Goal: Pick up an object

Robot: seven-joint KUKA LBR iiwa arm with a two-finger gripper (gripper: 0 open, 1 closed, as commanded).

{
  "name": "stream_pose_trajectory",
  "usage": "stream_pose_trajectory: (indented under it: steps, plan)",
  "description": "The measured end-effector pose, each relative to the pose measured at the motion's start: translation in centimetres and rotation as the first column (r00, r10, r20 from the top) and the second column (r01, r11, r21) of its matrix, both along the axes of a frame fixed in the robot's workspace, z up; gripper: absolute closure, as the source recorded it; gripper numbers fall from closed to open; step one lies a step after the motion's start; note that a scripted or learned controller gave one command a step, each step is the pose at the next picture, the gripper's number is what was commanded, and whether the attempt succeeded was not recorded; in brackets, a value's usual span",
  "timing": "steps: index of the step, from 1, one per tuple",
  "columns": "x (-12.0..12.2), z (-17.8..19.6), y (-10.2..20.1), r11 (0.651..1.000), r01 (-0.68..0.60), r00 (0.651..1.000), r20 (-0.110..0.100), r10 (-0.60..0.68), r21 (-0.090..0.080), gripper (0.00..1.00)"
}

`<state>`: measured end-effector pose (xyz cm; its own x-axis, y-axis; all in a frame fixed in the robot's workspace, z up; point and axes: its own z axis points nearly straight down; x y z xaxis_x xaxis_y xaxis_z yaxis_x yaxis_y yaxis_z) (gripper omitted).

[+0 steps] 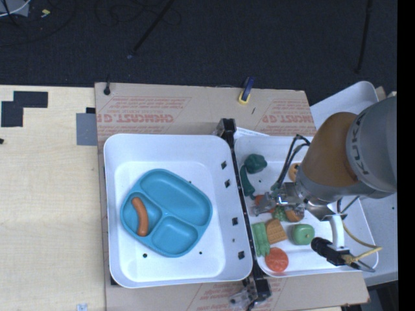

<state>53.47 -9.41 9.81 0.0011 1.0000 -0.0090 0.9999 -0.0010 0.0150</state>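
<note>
Camera view: end effector (280, 203) hangs low in the right bin (337, 267), grip state impossible to tell, over small toys: round red tomato (277, 260), green apple (302, 234). Left bin holds a glossy blue divided plate (178, 206) with a sausage (140, 215).

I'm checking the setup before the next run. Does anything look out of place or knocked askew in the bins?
Nothing stands out. The blue divided plate lies flat in the left bin with a hot dog in one compartment. The toy foods are loosely jumbled in the right bin, none spilled over.
</note>
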Motion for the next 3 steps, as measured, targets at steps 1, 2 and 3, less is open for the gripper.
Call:
stream_pose_trajectory:
  steps: [1, 2, 3]
  plan:
    - [0.1, 1.3, -0.3, 1.0, 0.009, 1.0, 0.002, -0.009, -0.001, 1.0]
    - [-0.6, 6.0, 0.2, 1.0, -0.001, 1.0, -0.015, 0.001, 0.01, 1.0]
    - [0.3, 10.6, 0.3, 1.0, -0.001, 1.0, -0.013, 0.001, 0.009, 1.0]
